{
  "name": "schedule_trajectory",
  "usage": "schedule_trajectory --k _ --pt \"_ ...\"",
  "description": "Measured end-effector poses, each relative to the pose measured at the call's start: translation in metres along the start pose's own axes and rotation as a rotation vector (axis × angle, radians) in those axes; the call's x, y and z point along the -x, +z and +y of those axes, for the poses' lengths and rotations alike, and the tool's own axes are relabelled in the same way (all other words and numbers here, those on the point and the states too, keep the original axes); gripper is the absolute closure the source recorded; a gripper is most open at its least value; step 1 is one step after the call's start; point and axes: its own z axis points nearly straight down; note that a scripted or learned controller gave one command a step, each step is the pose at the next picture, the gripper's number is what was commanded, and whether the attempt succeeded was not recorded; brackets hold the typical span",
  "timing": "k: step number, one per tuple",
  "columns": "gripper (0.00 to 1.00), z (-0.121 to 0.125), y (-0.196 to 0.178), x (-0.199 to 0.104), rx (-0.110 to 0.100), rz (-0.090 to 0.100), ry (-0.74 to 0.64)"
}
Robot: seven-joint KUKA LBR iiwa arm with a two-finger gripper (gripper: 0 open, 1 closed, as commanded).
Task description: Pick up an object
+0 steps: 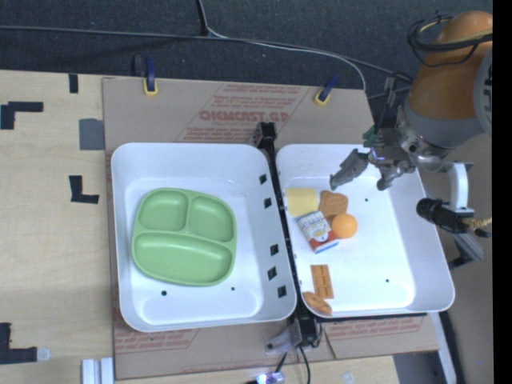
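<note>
On the worktop's (48, 238) left side lies bare pale wood with a few dark tape marks, and a brown cardboard sheet (240, 110) lies under both bins, pinned at its far edge by two clamps with yellow tips. Left of centre sits the left bin (140, 162), shallow and white, carrying a green divided plate (184, 237) with three compartments, which rests toward the bin's left half. Black clips join this bin to its neighbour along the shared edge.

Next comes the right bin (416, 270), where the objects to pick cluster in its left half. A pale yellow block (301, 201) lies nearest the divider; just beside it are a brown rounded piece (334, 204), a small printed packet (315, 229) and an orange ball (344, 226), all touching or nearly so. Closer to the near rim lie a tan wafer-like piece (322, 280) and a small brown item (318, 303) at the rim.

Over the far right part of that bin hangs the gripper (365, 174), its two dark fingers spread apart with nothing between them, above bare white bin floor and up-right of the cluster. Behind it rises the arm (448, 86), grey with an orange band.
</note>
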Motion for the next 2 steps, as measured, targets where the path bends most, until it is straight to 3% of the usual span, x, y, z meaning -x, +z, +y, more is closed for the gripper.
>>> schedule_trajectory --k 1,2 --pt "0.00 0.002 -0.006 0.000 0.012 -0.001 -0.003" --pt "0.00 0.003 0.044 0.009 0.007 -0.002 0.000"
